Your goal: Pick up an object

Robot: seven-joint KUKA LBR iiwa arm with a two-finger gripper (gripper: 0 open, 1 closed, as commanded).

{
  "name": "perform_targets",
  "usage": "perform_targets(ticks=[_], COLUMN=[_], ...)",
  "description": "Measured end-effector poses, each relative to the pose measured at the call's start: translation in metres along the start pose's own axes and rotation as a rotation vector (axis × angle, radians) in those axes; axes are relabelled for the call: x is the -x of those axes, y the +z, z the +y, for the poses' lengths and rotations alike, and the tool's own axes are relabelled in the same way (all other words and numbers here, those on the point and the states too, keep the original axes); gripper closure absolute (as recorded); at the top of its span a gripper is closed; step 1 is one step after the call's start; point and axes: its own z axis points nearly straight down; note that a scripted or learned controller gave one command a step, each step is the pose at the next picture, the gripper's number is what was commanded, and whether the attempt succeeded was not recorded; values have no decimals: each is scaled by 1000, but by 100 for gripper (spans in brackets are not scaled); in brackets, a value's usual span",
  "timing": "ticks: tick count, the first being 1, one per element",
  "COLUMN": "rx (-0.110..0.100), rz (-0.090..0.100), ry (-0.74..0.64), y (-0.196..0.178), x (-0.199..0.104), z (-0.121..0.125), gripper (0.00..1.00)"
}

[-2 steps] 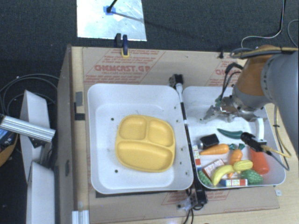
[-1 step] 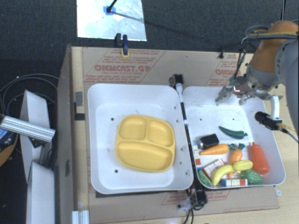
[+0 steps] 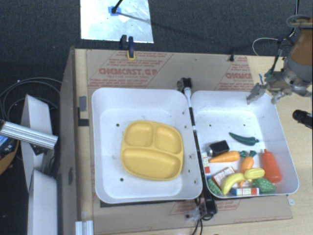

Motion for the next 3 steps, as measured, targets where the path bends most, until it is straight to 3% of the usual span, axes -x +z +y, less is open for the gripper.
perform_targets(ticks=[1, 2, 3], rx=[-6, -3, -3], rz=[3, 4, 2], ry=[0, -2, -2], y=[57, 65, 67], x=[-2, -54, -18], z=[-55, -16, 19], gripper=[0, 0, 0])
